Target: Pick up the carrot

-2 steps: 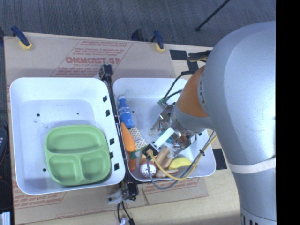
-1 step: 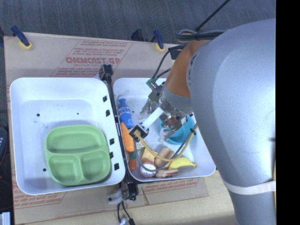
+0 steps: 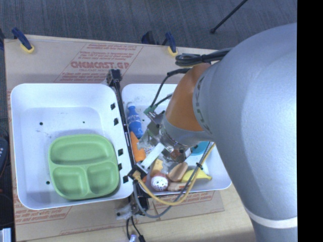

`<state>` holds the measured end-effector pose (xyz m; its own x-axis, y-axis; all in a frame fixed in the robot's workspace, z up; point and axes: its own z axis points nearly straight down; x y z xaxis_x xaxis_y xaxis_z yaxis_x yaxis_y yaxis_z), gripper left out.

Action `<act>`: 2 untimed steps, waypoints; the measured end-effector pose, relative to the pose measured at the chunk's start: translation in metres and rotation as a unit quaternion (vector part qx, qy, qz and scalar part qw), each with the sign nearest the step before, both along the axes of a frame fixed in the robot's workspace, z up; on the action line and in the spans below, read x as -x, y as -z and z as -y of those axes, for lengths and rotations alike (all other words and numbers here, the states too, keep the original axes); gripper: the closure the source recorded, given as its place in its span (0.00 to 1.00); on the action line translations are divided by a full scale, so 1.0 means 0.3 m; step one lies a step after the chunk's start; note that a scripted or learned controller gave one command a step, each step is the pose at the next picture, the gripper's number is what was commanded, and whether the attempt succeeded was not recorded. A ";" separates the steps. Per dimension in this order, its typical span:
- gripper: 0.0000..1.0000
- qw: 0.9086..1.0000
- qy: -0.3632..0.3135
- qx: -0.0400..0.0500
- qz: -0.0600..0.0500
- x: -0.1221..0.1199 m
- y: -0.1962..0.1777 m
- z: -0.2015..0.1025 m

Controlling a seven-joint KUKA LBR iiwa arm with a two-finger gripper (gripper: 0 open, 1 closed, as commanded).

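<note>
Most of the right side is taken up by the grey arm [image 3: 257, 125], which comes in from the right and bends down steeply over the right bin [image 3: 151, 92], its orange band [image 3: 181, 102] sitting just above the wrist. Under it the table [image 3: 65, 59] is covered in brown printed cardboard, held at the far edge by blue and yellow clamps [image 3: 22, 40]. Two white bins sit on it side by side, touching along their middle walls. From where I stand the left bin [image 3: 30, 115] carries a green divided plate [image 3: 83, 166], lying flat toward its near side. Wrist and cables hang low into the right bin, and the tool [image 3: 162, 147] is down among the clutter near the bin's left half; whether its jaws are apart or together I cannot tell, the wrist hides them. A blue bottle [image 3: 133, 121] lies along that bin's left wall. Just below it, tight against the same wall, a slim orange piece shows, the carrot [image 3: 135, 146], lying just left of the tool and partly covered by it. Nearer the front are a yellow banana [image 3: 199, 173], a tan bread-like piece [image 3: 177, 171] and a small white spotted ball [image 3: 160, 183], all bunched close together
</note>
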<state>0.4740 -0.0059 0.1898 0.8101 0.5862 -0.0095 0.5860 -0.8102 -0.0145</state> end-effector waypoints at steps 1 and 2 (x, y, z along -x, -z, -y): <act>0.00 0.998 0.066 0.001 0.004 -0.008 -0.161 -0.009; 0.00 0.991 0.135 0.003 0.000 -0.190 0.005 -0.163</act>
